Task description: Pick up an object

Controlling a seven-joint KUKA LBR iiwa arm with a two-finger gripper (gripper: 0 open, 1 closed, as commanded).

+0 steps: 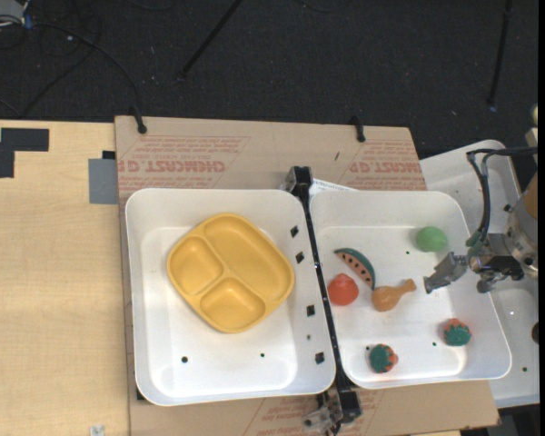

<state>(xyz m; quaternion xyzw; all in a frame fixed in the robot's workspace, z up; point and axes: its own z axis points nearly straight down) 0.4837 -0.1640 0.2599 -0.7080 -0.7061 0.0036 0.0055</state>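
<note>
Tool [456,271]: state unclear | beside chicken leg [392,294] | green ball [430,238] near

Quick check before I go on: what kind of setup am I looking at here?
Probably a robot lab test bench, not a kitchen: two white bins on cardboard, toy food such as a watermelon slice and drumstick, a yellow divided plate, and loose cables on dark flooring.

The claw [456,272] reaches in low from the right
</note>
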